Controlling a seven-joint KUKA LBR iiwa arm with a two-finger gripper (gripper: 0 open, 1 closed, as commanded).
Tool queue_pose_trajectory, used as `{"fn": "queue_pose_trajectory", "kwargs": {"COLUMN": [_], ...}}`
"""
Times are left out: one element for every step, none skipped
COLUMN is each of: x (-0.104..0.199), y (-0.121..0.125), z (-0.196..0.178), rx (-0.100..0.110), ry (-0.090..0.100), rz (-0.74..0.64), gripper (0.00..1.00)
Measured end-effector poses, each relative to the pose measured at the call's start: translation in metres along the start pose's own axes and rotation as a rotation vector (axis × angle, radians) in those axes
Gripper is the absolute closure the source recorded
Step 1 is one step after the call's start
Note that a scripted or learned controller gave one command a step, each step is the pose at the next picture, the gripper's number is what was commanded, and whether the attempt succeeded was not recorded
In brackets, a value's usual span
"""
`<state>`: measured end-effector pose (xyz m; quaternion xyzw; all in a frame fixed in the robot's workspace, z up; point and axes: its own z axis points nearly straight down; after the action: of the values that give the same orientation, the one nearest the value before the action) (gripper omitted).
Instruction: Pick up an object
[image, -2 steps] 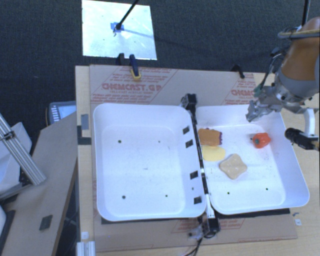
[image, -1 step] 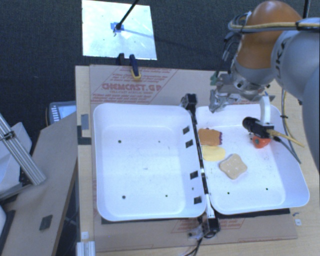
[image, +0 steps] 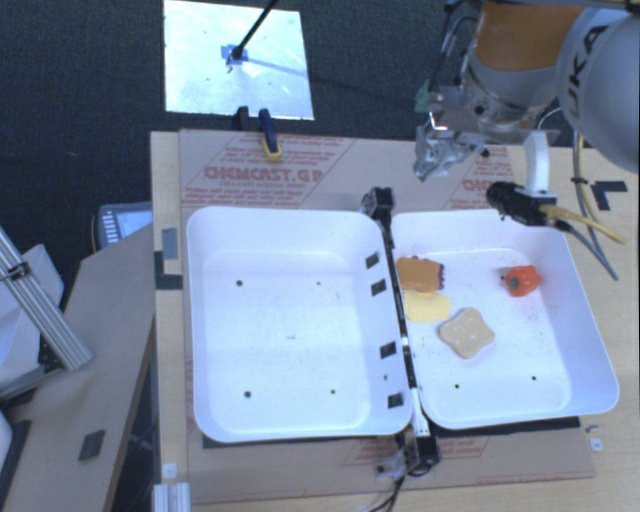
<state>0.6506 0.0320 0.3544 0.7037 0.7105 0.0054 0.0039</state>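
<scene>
Camera view, looking down at a slant, and we start at the left: the left bin (image: 290, 325) sits white and shallow on the worktop (image: 120, 300), just small dark dots on its floor. Behind it, a blue and yellow clamp (image: 268, 135) stands at the far edge of the cardboard sheet (image: 330, 170). Moving across, black clips along the middle join the two bins, which touch side by side. Into the right bin (image: 560, 380) now: an orange block with a purple edge (image: 420, 273) lies close to the left wall, a flat yellow piece (image: 427, 307) just in front of it and touching it, and a tan toast slice (image: 466, 332) just beside that, nearer the camera. Well apart, toward the right wall, rests a small red-orange piece (image: 520, 280). Up at the top right, the arm (image: 530, 40) comes in, orange band showing, and the gripper (image: 437, 158) hangs above the cardboard behind the right bin's far rim, clear of all the items. Nothing sits between its fingers; whether they are spread or pressed together, I cannot tell from this angle.
</scene>
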Motion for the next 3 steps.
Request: {"fn": "queue_pose_trajectory", "kwargs": {"x": [0.019,0.093,0.168], "y": [0.009,0.021,0.021], "z": [-0.181,-0.181,-0.141], "rx": [-0.009,0.009,0.015], "ry": [0.0,0.001,0.0], "rz": [0.003,-0.001,-0.001], "gripper": [1.0,1.0,1.0]}}
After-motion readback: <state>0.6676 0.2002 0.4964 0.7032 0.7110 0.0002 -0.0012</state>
